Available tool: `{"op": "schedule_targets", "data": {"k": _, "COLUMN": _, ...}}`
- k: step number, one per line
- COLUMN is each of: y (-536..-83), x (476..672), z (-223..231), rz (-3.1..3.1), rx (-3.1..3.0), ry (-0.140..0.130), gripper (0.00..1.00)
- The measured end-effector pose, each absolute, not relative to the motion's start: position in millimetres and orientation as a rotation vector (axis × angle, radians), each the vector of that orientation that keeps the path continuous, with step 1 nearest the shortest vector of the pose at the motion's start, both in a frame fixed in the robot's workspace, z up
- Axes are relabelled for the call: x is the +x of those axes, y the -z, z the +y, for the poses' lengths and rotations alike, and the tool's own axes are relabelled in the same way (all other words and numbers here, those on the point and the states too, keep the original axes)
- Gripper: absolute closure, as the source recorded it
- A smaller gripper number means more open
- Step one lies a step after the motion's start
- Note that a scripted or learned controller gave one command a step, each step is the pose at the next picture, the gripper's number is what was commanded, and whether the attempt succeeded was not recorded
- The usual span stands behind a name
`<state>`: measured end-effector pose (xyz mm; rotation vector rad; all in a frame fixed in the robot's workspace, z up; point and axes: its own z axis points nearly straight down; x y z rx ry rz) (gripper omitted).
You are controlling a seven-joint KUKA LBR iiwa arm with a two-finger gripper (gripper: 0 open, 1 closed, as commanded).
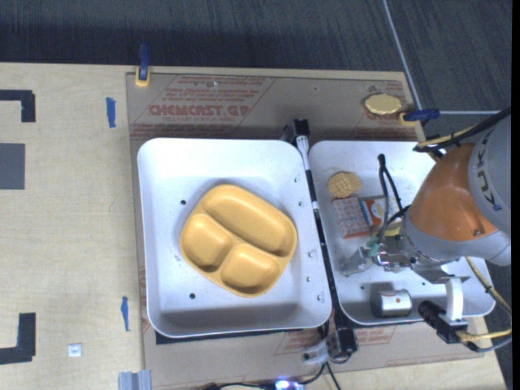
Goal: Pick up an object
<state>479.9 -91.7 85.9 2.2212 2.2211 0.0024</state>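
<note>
My gripper (370,256) is low inside the right bin (351,301), near its middle, below the arm's orange band. It hovers over the lower edge of a flat red and white packet (356,214). A round tan cracker (344,184) lies near the bin's far left corner. Just in front of the gripper, a short silver cylinder with a red mark (392,301) lies close to the bin's front wall. Nothing is visibly held.
The left bin (162,177) holds a yellow three-part plate (237,238). A tan disc (382,104) sits on the cardboard behind the right bin. Blue clamps stand at the board's edges, and a black divider runs between the bins.
</note>
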Motion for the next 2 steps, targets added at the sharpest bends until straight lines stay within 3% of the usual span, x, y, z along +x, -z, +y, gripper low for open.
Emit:
{"op": "schedule_targets", "data": {"k": 1, "y": -86, "x": 480.1, "z": -94, "rz": 2.223, "rx": 2.22, "ry": -0.004, "gripper": 0.0}}
{"op": "schedule_targets", "data": {"k": 2, "y": -97, "x": 481.9, "z": -95, "rz": 2.216, "rx": 2.215, "ry": -0.007, "gripper": 1.0}}
